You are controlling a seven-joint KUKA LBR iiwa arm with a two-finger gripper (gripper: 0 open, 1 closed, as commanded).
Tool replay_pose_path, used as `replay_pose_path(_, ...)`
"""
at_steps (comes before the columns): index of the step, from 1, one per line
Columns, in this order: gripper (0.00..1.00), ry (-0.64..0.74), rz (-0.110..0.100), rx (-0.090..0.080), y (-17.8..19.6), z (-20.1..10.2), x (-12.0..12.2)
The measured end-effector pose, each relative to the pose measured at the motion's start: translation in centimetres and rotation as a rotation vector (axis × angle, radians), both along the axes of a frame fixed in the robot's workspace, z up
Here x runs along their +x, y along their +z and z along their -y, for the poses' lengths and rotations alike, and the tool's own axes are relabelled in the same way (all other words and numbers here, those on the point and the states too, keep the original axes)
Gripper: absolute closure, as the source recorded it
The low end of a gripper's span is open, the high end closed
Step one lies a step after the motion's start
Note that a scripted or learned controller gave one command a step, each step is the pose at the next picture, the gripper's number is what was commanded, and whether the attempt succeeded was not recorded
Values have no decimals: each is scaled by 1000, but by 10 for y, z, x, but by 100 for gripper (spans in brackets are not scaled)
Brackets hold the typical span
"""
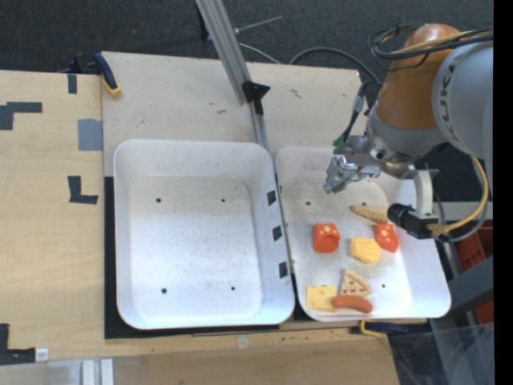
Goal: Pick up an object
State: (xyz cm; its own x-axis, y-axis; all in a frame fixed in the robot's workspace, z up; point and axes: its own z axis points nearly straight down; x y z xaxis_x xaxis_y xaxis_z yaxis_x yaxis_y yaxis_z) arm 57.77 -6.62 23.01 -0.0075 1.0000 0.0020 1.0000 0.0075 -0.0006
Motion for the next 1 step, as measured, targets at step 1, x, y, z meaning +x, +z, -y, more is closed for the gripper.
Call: replay_pose_path(1,100,0,-1,0,-6,-57,12)
